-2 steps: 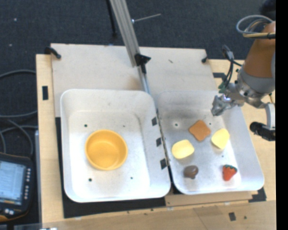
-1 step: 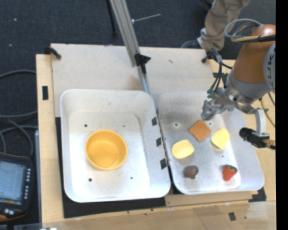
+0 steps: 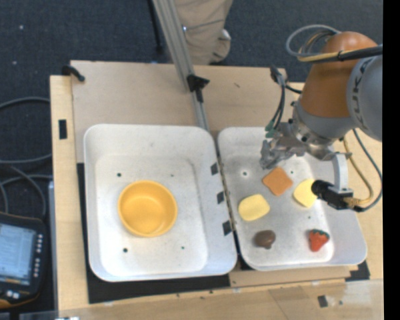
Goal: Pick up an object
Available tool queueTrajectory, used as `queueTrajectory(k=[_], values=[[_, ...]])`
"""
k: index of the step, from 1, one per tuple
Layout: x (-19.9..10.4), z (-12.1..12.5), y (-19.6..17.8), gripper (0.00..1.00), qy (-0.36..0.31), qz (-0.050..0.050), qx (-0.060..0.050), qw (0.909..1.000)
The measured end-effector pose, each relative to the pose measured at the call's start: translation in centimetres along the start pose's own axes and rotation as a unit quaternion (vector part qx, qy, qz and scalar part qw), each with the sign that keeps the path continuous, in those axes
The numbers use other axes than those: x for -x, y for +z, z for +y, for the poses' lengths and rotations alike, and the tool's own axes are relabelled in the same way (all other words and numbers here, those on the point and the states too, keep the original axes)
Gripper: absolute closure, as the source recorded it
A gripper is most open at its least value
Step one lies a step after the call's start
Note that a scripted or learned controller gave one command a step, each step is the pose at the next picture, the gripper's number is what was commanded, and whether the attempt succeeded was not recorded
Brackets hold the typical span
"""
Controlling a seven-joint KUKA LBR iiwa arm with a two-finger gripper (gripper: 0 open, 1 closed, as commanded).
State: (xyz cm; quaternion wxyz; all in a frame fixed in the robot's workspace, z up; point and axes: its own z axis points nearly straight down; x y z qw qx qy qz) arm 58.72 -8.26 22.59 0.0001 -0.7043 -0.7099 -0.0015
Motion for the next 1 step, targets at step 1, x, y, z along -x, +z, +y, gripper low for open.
queueTrajectory(k=[1], values=[[-5.09, -0.03, -0.6, 1.0, 0.0, 0.0, 0.0, 1.0]])
